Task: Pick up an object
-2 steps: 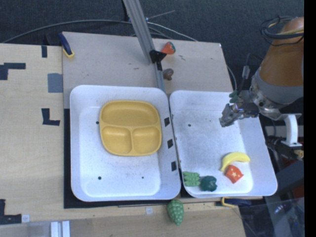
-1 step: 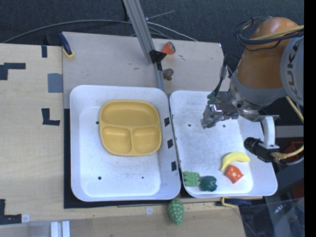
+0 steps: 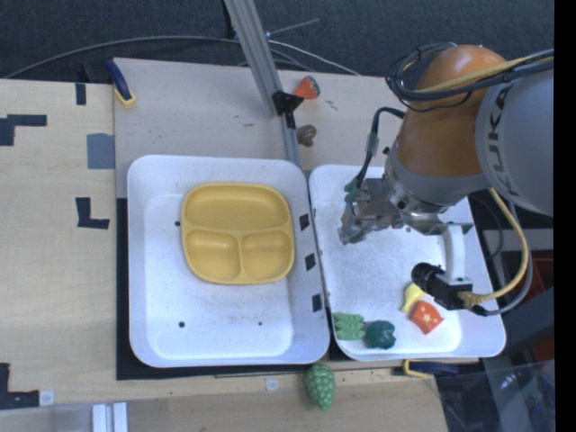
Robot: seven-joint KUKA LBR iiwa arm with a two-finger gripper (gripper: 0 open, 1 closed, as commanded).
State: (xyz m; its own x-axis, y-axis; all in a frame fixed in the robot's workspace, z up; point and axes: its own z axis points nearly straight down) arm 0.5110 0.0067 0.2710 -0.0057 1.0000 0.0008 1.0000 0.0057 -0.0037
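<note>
Toys lie clustered along the near edge of the right bin (image 3: 360, 259): a light green knobbly piece (image 3: 348, 325) at the near-left corner, a darker green rounded piece (image 3: 380, 334) touching it on its right, and, further right, a small orange-red block (image 3: 426, 317) with a yellow piece (image 3: 412, 296) just beside it. Any of these could be the object to pick up; all rest on the bin floor, apart from the arm's tip.

Above the far-left part of the right bin hangs the end effector (image 3: 357, 224), a grey metal assembly under the orange band of the arm. It is seen from above and its tips blur into the white floor, so how it is set cannot be told, and nothing can be seen gripped in it.

Left bin (image 3: 148, 268) carries a yellow divided plate (image 3: 238, 232) near its far edge. On the tabletop, a green bumpy toy (image 3: 319, 385) lies just outside the bins' near edge.
</note>
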